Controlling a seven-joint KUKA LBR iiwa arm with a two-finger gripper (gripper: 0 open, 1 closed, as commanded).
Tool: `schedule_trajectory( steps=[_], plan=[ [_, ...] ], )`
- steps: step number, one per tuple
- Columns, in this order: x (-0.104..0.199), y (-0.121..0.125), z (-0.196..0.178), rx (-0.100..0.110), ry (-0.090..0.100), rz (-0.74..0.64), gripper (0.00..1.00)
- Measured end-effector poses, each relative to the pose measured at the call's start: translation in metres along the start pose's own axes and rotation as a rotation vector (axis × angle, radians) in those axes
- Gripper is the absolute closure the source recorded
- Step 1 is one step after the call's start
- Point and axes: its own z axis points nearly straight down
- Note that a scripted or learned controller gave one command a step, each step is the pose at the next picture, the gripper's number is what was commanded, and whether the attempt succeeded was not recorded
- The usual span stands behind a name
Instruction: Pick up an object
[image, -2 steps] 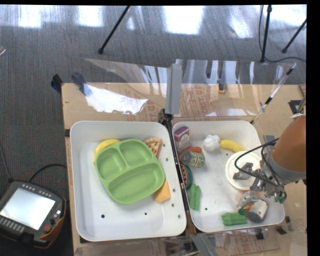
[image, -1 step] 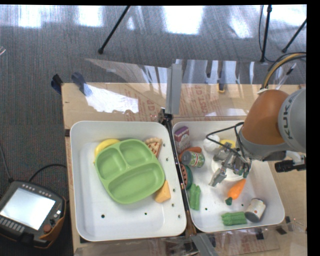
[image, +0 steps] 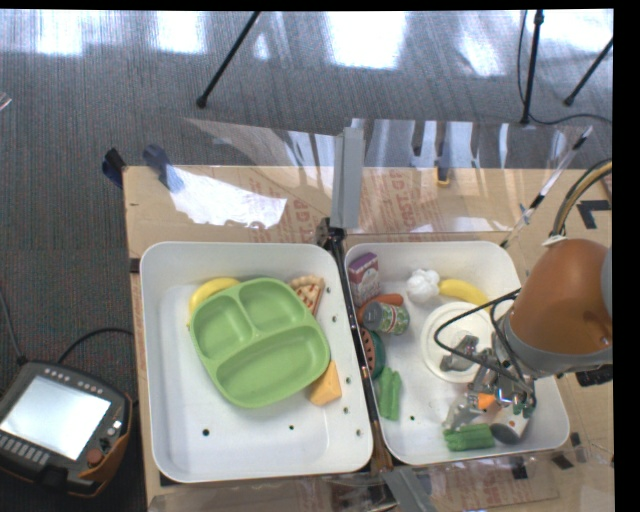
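Green flat object (image: 469, 438) lies just beside the gripper (image: 487, 408), near the right bin's (image: 546, 400) front wall; finger state cannot be told.

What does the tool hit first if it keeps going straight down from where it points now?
Probably the flat green plastic piece lying at the near edge of the right white bin: the tool hangs just above it, pointing down. Depth is unclear from this slanted view, so it could land on bin floor beside it.

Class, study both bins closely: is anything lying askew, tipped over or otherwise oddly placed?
Yes. In the left bin, the green divided plate sits skewed and lies on top of other items: a yellow piece, a waffle-like piece and an orange wedge poke out from under its edges. Nothing looks spilled.
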Motion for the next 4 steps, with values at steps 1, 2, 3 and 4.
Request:
schedule_trajectory(
  steps=[1,2,3,4],
  plan=[
    [0.003,-0.038,0.0,0.001,0.001,0.048,0.0],
    [0.001,-0.023,0.001,0.002,0.004,0.055,0.0],
    [0.006,-0.027,0.001,0.001,0.002,0.039,0.0],
    [0.008,-0.023,0.001,0.002,0.004,-0.001,0.0]
  ],
)
